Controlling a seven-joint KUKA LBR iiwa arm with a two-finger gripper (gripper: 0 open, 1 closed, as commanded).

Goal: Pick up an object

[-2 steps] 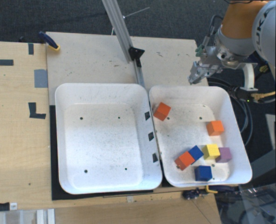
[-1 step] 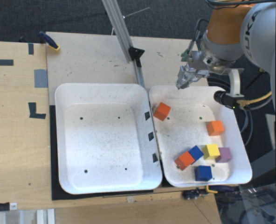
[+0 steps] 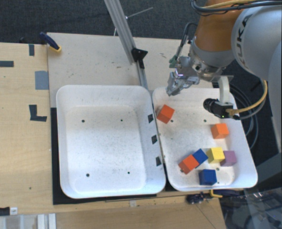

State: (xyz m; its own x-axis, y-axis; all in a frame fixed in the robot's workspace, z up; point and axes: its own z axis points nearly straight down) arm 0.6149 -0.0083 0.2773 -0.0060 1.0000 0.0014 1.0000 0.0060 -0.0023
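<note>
Left bin (image 3: pixel 72 104), set on the worktop (image 3: pixel 17 128): bare white floor, open room throughout. Right bin (image 3: pixel 243 175): orange cube (image 3: pixel 165 113) alone near the dividing rims, tilted; clear floor around it. Gripper (image 3: pixel 174 88) poised above the bin's far edge, just beyond that cube; whether its fingers are open or closed cannot be told, seemingly nothing between them. Arm descends from upper right. Near-right corner: clustered cubes, orange (image 3: pixel 220 130), red-orange (image 3: pixel 189 163), blue (image 3: pixel 200 156), yellow (image 3: pixel 216 154), purple (image 3: pixel 228 158), dark blue (image 3: pixel 207 176)

An orange cube (image 3: pixel 165 113) is sitting tilted near the right bin's (image 3: pixel 249 175) upper left corner, while another orange cube (image 3: pixel 220 130), an orange-red block (image 3: pixel 188 163), two blue (image 3: pixel 200 155) (image 3: pixel 207 177), a yellow (image 3: pixel 216 154) and a purple (image 3: pixel 229 158) are lying clustered toward its lower right.
</note>
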